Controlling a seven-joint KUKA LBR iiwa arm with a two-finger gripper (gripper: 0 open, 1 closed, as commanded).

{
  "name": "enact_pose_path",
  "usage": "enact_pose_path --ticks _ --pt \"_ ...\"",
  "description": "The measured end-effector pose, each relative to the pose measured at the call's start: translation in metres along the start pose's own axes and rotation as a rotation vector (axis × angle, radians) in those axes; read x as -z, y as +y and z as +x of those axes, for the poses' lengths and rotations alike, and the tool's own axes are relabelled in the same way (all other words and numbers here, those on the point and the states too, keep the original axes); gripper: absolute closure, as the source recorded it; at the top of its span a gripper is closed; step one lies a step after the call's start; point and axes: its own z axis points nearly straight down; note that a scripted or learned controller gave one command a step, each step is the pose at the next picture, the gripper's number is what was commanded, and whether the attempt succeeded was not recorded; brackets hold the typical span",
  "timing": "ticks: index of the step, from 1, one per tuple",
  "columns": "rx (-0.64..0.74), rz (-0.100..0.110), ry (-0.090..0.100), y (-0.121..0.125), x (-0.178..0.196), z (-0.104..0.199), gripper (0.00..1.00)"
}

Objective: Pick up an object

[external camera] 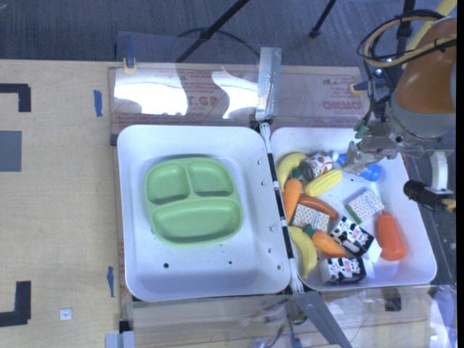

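The right bin (417, 194) holds a heap of toy food. A yellow banana (288, 165) lies at its left, with an orange carrot (291, 198) below it. A corn cob (323, 182), a small can (315, 167), a hot dog (317, 207), a checked green packet (365, 205), an orange bottle (391, 236) and two cow-patterned cartons (351, 235) fill the middle. My gripper (360, 156) hangs over the bin's upper middle, just above a blue item (370, 172) and right of the can.
The left bin (138, 158) carries a green three-part plate (193, 199). A metal divider post (268, 85) stands behind the seam between the bins. Wooden bench lies to the left. Yellow and black cables loop over the arm at top right.
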Motion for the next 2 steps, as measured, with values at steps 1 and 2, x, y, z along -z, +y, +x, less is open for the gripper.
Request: enact_pose_path --ticks 1,2 --pt "-0.098 -0.003 -0.002 0.012 0.002 -0.034 1.00" --pt "0.157 -0.003 -0.003 0.034 0.123 -0.106 1.00"
